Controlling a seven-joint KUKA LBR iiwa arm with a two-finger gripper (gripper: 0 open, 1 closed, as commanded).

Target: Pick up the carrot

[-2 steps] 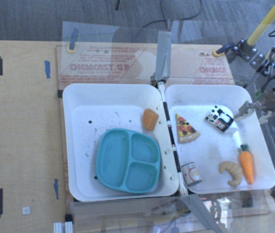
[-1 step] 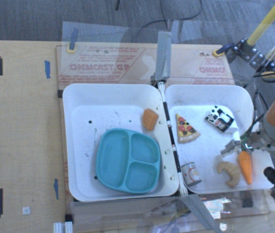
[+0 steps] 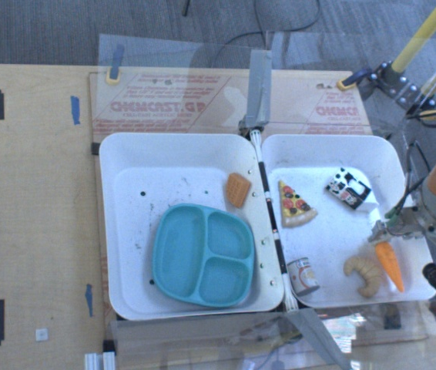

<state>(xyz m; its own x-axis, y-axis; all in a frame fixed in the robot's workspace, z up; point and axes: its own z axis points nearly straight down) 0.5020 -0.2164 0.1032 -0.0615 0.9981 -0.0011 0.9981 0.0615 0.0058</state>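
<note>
At right edge, gripper (image 3: 388, 232) half-hidden, above carrot (image 3: 390, 265)

The table (image 3: 33, 230) is pale wood with black corner marks and bits of blue tape along its nine o'clock side. Directly on it lie two shallow white bins touching side by side: the left bin (image 3: 125, 160) toward the middle, the right bin (image 3: 387, 154) at three o'clock. A clear printed sheet (image 3: 172, 102) lies under their twelve o'clock edges.
</note>
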